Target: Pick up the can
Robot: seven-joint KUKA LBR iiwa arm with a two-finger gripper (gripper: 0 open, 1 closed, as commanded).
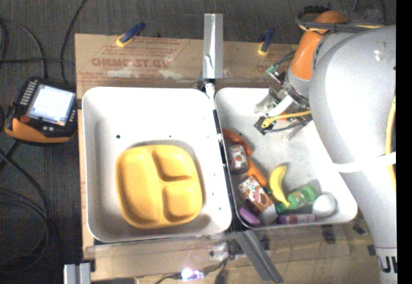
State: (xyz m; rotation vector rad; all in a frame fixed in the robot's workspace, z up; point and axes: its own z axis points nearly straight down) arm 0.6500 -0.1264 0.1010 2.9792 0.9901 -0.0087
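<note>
I take the can [237, 158] to be the small red-labelled cylinder in the right bin [241, 109], close against that bin's left wall, just beyond a second red-labelled container [255, 194] and the banana [278, 183]. It seems to lie with its long axis along the wall. I expect it to be stiff, light and slick, so I would close across the round body at mid-length. The gripper [271, 109] hangs near the bin's far end, apart from the can; I cannot tell whether it is apart or together
</note>
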